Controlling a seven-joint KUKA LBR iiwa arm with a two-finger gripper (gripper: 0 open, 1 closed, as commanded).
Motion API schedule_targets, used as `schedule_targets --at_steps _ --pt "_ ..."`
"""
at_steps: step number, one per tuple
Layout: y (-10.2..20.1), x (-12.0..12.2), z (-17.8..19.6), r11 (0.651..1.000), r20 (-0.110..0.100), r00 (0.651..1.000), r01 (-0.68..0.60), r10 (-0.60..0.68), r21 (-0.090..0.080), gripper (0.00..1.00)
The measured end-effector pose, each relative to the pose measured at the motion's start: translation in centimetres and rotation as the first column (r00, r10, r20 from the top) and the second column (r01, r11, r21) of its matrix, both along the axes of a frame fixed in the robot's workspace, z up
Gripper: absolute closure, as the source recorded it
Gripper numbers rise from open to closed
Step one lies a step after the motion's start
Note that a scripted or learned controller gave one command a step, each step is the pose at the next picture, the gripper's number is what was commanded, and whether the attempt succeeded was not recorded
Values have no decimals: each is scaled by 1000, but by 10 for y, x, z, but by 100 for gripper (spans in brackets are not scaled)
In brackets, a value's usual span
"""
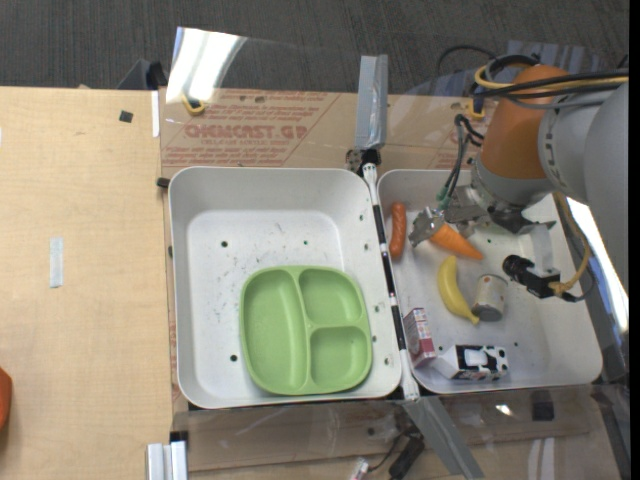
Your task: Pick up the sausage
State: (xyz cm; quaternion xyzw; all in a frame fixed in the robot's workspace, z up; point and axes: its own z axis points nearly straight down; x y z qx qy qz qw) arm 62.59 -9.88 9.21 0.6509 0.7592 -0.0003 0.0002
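A smooth green divided plate (pixel 305 328) is seen in the left bin (pixel 190 268). The glossy orange-red sausage (pixel 397 229) is laid along the right bin's (pixel 570 358) left wall. Just beside it, the gripper (pixel 428 228) is poised over the carrot's (pixel 458 242) tip; its closure cannot be told.

Both bins: left bin (pixel 190 268) and right bin (pixel 560 358) white moulded plastic, smooth, slight sheen; left one scuffed with dark specks. Green tray (pixel 305 328) matt plastic, smooth. Sausage (pixel 397 229) orange-red, glossy skin. Carrot (pixel 458 242) and banana (pixel 455 290) smooth, toy-like plastic, probably. Gripper (pixel 424 230) dull grey metal. Arm (pixel 560 128) matt grey shell, orange band satin. Bench (pixel 80 268) pale wood grain, matt. Sheet (pixel 250 128) behind bins brown cardboard, printed.
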Motion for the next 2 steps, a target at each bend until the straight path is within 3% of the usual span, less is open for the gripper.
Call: schedule_targets --at_steps 1,2 --pt "-1 -8 -1 1000 -1 1000 -5 5 0 0" --pt "-14 -65 -1 999 -1 999 -36 36 1 0"
